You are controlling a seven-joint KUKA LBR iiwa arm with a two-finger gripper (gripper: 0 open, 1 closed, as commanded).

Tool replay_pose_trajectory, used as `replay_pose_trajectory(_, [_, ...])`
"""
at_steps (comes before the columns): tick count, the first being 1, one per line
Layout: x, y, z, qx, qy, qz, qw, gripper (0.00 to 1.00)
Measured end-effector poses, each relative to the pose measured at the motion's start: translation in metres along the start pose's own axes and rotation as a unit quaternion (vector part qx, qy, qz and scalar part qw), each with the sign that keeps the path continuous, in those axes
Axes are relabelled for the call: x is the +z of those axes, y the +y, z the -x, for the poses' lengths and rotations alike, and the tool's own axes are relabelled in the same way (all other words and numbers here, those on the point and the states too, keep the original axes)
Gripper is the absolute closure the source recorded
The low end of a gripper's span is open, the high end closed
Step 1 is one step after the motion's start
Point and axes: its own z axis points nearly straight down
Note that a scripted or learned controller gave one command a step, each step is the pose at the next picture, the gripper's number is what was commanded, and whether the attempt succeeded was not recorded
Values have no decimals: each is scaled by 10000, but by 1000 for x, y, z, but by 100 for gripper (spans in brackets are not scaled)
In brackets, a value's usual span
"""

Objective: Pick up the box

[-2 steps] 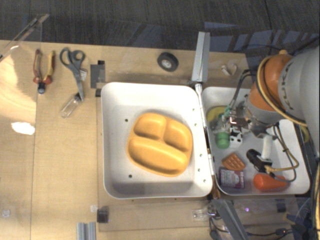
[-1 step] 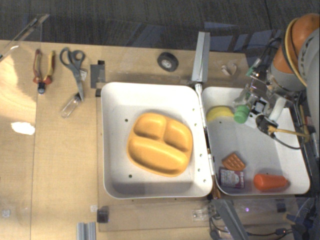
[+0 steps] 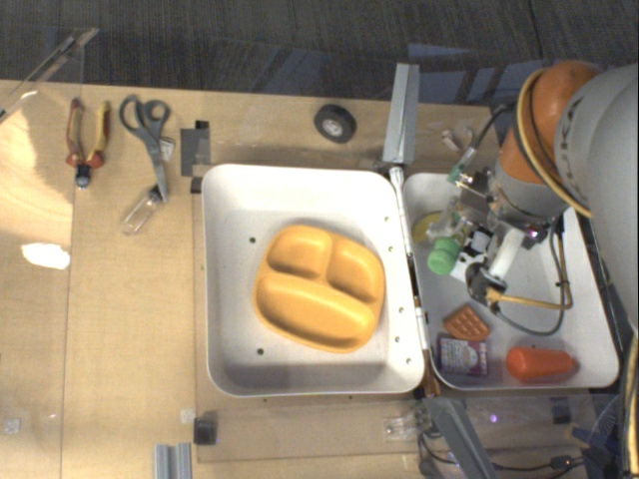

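The box (image 3: 463,355), a small purple carton, lay flat in the near part of the right bin (image 3: 599,352), its long axis running roughly left to right. A pale label showed on its face, but the print was too small to read. Touching its far edge sat an orange waffle-patterned piece (image 3: 466,322), and just right of it an orange carrot-like item (image 3: 540,363). The pincer (image 3: 477,257) hung farther back over a green object (image 3: 443,258); whether it was clenched or released could not be told. The left bin (image 3: 225,267) held 1 yellow bread-shaped lump (image 3: 319,285). Scissors (image 3: 150,138) and pliers (image 3: 85,140) lay on the surface (image 3: 100,347).
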Motion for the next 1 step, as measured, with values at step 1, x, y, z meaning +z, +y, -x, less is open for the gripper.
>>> replay_pose_trajectory(1, [-1, -38, 10, -1846, 4, 10, 9828, 100])
